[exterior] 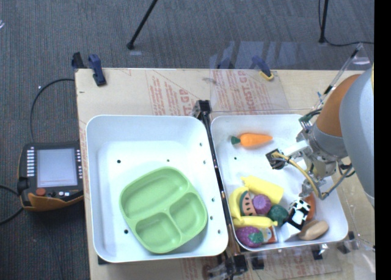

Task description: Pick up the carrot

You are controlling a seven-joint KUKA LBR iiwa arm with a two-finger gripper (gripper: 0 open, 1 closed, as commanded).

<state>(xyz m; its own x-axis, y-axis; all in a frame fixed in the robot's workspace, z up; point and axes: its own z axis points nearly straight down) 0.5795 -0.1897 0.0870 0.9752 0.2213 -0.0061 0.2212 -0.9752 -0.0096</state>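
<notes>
Up-left of tool (314,175), apart: carrot (255,140), right bin (244,172).

The orange carrot (253,140), green-tipped, lies flat and alone in the right bin's (287,120) far part.

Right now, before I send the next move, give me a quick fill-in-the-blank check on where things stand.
1. The carrot lies in the white bin on the view's ____ side.
2. The green plate is divided into ____ compartments.
3. The carrot's stalk end is coloured ____.

Missing words: right; three; green.
</notes>
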